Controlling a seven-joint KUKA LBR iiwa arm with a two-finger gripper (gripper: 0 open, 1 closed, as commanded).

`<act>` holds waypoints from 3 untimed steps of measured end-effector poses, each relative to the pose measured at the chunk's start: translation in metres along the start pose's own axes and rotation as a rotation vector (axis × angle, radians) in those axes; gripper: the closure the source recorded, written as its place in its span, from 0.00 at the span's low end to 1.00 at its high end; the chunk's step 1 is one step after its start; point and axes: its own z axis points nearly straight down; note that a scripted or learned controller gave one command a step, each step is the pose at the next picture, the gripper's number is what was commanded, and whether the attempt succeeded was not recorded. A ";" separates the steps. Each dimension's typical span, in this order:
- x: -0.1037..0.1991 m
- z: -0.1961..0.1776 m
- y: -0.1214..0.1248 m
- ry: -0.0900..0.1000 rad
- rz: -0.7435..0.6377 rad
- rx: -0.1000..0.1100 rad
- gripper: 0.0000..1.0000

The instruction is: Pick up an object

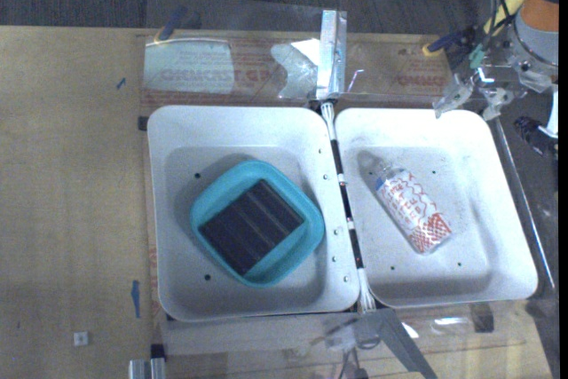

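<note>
A small clear bottle (410,202) with a red and white patterned label lies on its side in the right bin (497,266), slanting from upper left to lower right. In the left bin (169,182) rests a teal square dish (256,221) with a dark ridged inside. My gripper (468,105) hangs over the far right corner of the right bin, up and to the right of the bottle. It is open, and nothing sits between its fingers.
Clear plastic panels (240,67) with a metal post (329,53) stand behind both bins. Cables and the orange-banded arm (537,4) crowd the top right. Brown bench surface (71,191) spreads to the left of the bins.
</note>
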 end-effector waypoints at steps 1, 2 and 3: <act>0.002 0.112 -0.052 0.000 -0.213 -0.001 0.00; 0.002 0.111 -0.052 -0.001 -0.213 -0.002 0.00; 0.001 0.101 -0.051 -0.003 -0.212 -0.006 1.00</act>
